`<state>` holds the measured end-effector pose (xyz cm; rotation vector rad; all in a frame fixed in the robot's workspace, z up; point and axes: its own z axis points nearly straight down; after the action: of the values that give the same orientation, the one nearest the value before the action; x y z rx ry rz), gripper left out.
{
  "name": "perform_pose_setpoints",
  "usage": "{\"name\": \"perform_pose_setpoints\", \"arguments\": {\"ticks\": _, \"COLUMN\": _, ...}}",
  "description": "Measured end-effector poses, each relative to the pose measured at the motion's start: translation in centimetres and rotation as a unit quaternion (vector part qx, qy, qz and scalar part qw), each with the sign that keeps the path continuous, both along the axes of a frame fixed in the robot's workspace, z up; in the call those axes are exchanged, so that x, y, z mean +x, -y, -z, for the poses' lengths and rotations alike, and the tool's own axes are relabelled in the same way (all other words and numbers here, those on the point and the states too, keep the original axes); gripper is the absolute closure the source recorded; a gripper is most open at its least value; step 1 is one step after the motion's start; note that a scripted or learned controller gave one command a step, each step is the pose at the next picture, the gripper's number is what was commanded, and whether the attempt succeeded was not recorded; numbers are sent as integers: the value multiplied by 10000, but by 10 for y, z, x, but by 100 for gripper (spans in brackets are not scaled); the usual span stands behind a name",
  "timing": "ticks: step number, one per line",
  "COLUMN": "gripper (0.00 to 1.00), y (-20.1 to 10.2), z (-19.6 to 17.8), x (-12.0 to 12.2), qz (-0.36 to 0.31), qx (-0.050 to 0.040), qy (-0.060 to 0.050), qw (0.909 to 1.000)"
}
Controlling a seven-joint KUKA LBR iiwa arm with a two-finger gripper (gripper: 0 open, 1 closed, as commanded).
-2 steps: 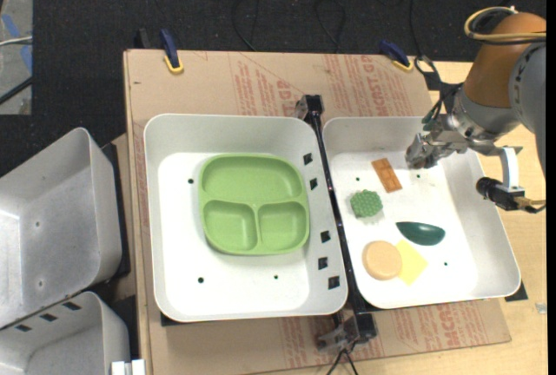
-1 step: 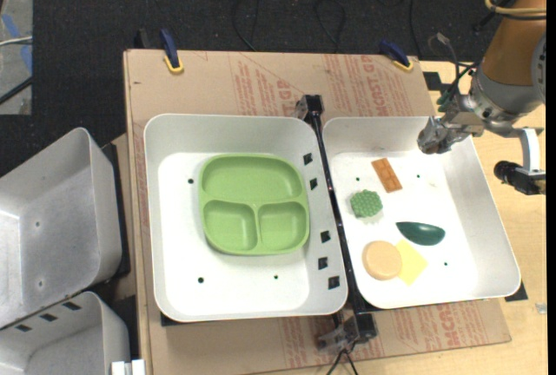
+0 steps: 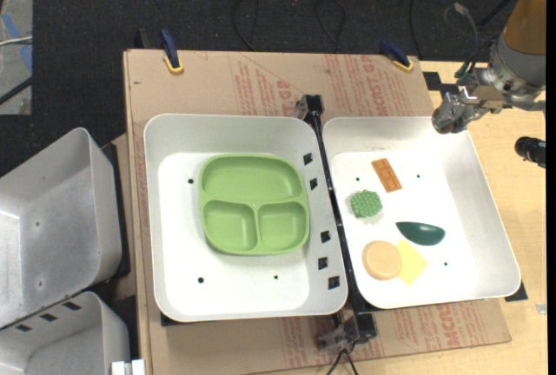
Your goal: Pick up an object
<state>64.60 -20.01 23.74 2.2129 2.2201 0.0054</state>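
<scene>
Bench (image 3: 226,69) — two white bins (image 3: 169,217) side by side.

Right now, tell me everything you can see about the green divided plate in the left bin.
The green divided plate is pale lime green, with a smooth matte look like plastic. It is a rounded rectangle with a raised rim and three compartments: one long section across the far side and two smaller ones on the near side. It lies flat and upright on the floor of the left bin, roughly centred, turned slightly askew. Nothing sits in it, and it touches only the bin floor.
</scene>
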Motion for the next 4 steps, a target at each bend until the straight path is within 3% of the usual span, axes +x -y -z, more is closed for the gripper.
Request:
{"name": "perform_pose_setpoints", "arguments": {"ticks": 1, "gripper": 100, "y": 0, "z": -11, "x": 1, "qz": 1, "qx": 6, "qy": -19, "qw": 10000}}
{"name": "perform_pose_setpoints", "arguments": {"ticks": 2, "gripper": 100, "y": -60, "z": -13, "x": -15, "qz": -13, "qx": 16, "qy": -49, "qw": 10000}}
{"name": "perform_pose_setpoints", "arguments": {"ticks": 4, "gripper": 100, "y": -151, "z": -1, "x": -33, "qz": -8, "qx": 12, "qy": -48, "qw": 10000}}
